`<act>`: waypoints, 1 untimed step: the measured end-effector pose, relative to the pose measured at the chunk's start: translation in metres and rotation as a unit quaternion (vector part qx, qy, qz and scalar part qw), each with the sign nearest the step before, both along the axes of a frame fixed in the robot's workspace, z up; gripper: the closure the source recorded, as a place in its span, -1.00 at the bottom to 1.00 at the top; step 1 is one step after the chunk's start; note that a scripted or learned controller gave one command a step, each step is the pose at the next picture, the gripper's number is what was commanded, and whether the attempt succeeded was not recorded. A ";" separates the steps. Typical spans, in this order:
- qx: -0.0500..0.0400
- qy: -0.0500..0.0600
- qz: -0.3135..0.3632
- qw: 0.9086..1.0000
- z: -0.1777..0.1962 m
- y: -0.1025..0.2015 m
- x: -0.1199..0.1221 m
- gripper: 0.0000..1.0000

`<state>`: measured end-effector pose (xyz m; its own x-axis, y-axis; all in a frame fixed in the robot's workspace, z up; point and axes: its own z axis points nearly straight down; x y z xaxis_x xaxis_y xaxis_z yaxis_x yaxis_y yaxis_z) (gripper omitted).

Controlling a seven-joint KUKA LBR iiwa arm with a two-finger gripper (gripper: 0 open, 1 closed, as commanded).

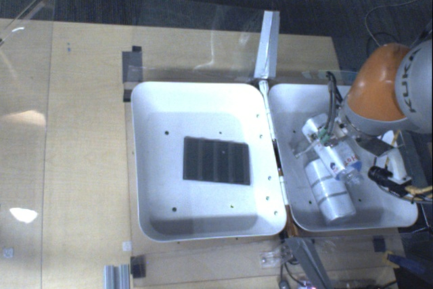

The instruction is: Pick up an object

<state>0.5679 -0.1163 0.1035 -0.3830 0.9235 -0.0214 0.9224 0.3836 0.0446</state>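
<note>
Dark ribbed slab [216, 160] lies flat at the middle of the left bin [155, 112]. Gripper [336, 210] sits low in the right bin [291, 112], at the slab's 4 o'clock, well apart. Its tip is masked by its own body, so whether it is wide or narrow cannot be told.

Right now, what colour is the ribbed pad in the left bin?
The ribbed pad is dark grey, nearly black; camera view shows it.

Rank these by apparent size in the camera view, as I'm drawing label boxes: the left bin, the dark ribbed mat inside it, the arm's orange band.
1. left bin, clearly largest.
2-3. dark ribbed mat and orange band look alike; the band sits nearer the camera, so I won't rank them.
</note>
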 end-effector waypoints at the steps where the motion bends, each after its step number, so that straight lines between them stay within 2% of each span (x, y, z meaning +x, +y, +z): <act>1: 0.000 0.010 0.002 1.000 -0.005 0.009 0.038 -1.00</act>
